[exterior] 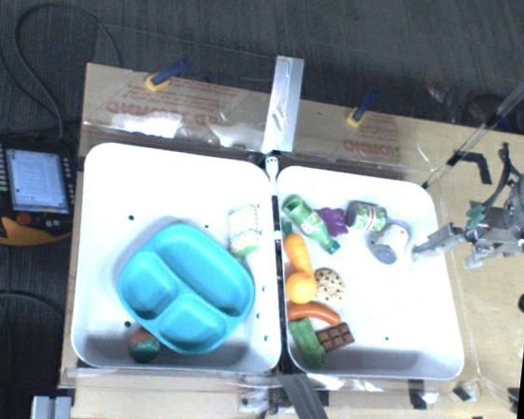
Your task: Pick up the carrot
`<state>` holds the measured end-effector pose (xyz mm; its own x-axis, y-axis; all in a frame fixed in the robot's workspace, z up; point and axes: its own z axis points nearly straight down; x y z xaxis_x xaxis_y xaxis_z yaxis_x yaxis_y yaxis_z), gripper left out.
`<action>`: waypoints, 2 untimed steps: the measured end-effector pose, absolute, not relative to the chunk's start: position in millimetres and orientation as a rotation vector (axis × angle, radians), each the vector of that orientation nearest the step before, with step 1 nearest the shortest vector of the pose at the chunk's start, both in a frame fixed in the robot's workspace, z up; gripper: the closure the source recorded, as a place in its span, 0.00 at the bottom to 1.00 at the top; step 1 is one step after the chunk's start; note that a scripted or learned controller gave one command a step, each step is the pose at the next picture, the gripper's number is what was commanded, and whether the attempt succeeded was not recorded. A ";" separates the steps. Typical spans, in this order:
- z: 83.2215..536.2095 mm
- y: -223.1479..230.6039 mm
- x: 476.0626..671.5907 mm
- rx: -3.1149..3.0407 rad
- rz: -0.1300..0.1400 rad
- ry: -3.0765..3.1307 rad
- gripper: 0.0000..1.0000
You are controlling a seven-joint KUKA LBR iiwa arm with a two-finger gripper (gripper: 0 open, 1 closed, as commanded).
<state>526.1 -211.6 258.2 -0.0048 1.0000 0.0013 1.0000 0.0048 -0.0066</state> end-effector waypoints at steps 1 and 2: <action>92.2 -170.7 526.8 -2.335 0.000 -2.101 0.00; 97.9 -169.0 527.7 -2.328 0.001 -2.100 1.00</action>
